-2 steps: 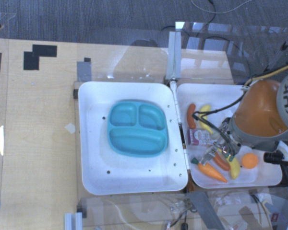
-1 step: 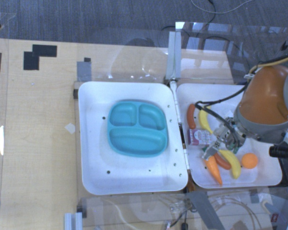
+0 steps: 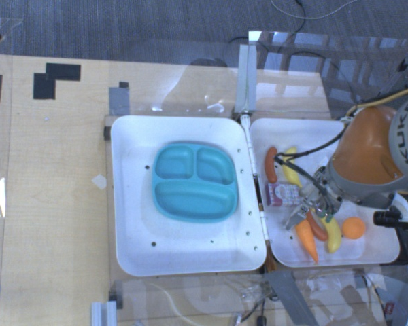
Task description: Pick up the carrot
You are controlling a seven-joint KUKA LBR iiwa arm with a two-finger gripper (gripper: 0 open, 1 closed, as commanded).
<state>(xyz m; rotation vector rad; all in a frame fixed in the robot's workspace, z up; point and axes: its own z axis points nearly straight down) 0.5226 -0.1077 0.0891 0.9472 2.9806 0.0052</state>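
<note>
Carrot (image 3: 307, 240) lies in the right bin (image 3: 387, 253), just below my gripper (image 3: 303, 214) and beside a banana (image 3: 333, 234); I cannot tell the jaw state. I judge it light, stiff, tapered; best taken across the thick end

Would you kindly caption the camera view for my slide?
KUKA arm's tool poised over the carrot among toy food in the right bin; blue tray in the left bin.
</note>
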